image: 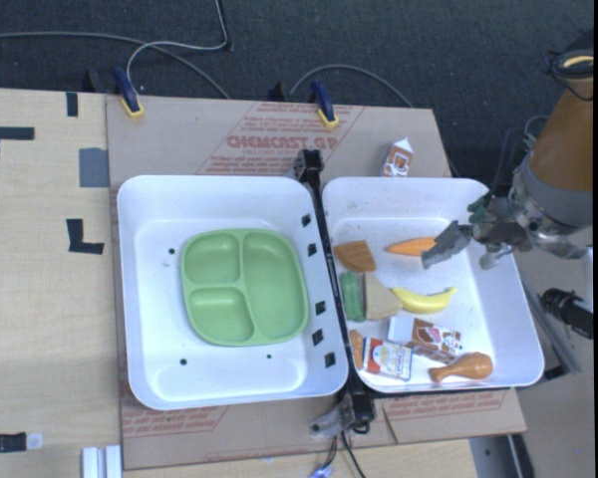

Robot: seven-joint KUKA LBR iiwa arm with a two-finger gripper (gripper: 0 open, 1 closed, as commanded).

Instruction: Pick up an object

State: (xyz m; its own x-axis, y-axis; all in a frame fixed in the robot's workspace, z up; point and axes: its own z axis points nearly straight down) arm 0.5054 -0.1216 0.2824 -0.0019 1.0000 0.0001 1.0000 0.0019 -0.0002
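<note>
Starting nearest you in the right white bin (pixel 526 337): brown plastic drumstick (pixel 462 368) at the near-right corner, small red-and-white printed cartons (pixel 411 349) just left of it. Farther in, yellow plastic banana (pixel 425 299), then orange plastic carrot (pixel 413 248) mid-bin. The grey two-finger gripper (pixel 447 249) sits right beside the carrot's right end; you can't tell if its fingers are parted or clamped. Left white bin (pixel 140 297) holds a green compartment plate (pixel 245 286). Small milk carton (pixel 399 157) lies on cardboard beyond the bins.
</note>
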